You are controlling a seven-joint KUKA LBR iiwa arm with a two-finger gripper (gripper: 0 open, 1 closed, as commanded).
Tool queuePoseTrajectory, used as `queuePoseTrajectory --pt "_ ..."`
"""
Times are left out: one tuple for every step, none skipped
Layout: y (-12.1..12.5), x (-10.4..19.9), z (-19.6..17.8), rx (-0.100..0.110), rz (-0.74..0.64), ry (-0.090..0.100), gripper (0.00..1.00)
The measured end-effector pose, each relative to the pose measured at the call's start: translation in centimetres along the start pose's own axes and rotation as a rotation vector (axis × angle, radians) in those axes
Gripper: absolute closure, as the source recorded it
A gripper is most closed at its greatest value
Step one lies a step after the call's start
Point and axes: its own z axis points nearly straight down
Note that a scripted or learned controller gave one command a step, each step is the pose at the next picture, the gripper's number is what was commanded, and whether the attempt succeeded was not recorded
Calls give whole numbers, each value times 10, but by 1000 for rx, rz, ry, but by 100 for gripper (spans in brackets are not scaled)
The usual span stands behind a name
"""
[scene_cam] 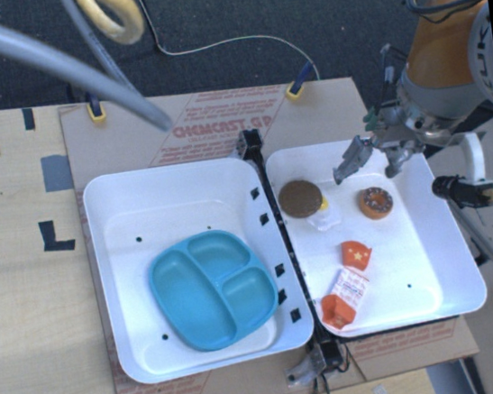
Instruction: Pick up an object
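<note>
Nearest the camera, at the front of the right bin (451, 295), lay a flat orange-and-white packet (345, 297), crinkled like a printed foil or paper sachet, angled toward the divider. Just behind it sat a small orange-red piece (357, 254), blocky and roughly square, close to the packet but apart from it. Both rested on the bin's smooth, glossy white floor.

In the left bin (114, 256) lay a blue tray (212, 287), a rounded, matte plastic plate with three shallow compartments, turned at a slant across the floor. A black strip of clips (276, 233) ran between the two bins.

Farther back in the right bin sat a small ring-shaped doughnut (376, 202), brown with speckles on top. Left of it, near the divider, was a dark brown round disc (300, 198), like a cookie, with a yellowish edge and a pale, translucent scrap (325, 219) touching its front right side.

My gripper (371, 165) hung over the back of the right bin, just behind the doughnut and to the right of the disc. Its two grey metal fingers were spread apart, with nothing between them. Behind it rose my grey wrist and the orange band (448, 22).

Under both bins lay a sheet of brown cardboard (210, 128) with red printing, on a pale wooden bench (20, 269).
</note>
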Motion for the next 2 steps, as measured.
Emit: queuePoseTrajectory --pt "2 0 -5 -9 -3 -1 0" --pt "-1 -4 44 -4 -2 -2 0"
